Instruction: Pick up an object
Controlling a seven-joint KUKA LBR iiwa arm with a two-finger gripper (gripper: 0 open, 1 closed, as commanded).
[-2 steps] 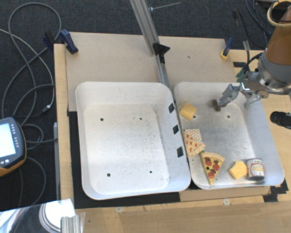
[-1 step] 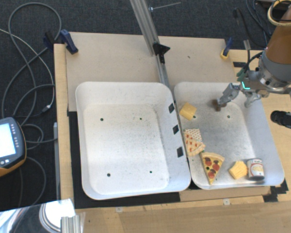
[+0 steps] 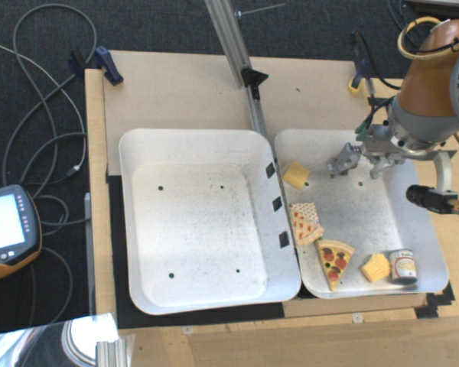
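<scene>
Right, we see the gripper (image 3: 361,165) hanging over the upper part of the right bin (image 3: 413,228), with the grey arm (image 3: 436,75) and its orange band coming in from the right edge. The two fingers (image 3: 343,161) stand apart, so the jaws are open, and we see nothing between them. Whether the fingertips touch the bin floor we cannot tell.

All the candidate objects sit in the right bin. A yellow cheese-like block (image 3: 296,176) lies near the bin's upper left, to the left of the gripper and apart from it. Below it, along the left wall, lies a waffle-patterned piece (image 3: 305,222). Just beside that, toward the front, lies a toy pizza slice (image 3: 334,261) with red spots, its tip pointing to the front edge; the two look as if they touch at a corner, though we are not sure. Farther right, near the front rim, sits a second yellow wedge (image 3: 375,267), and just beside it a small can (image 3: 403,265) with a red label, lying on its side.

The left bin (image 3: 138,151) shares a wall with the right one. A metal pole (image 3: 226,29) slants down from the top of the view to the gap between the bins. Off the bench to the left we see a pendant with a screen (image 3: 8,228) and loose cables (image 3: 46,113) on the dark floor.
</scene>
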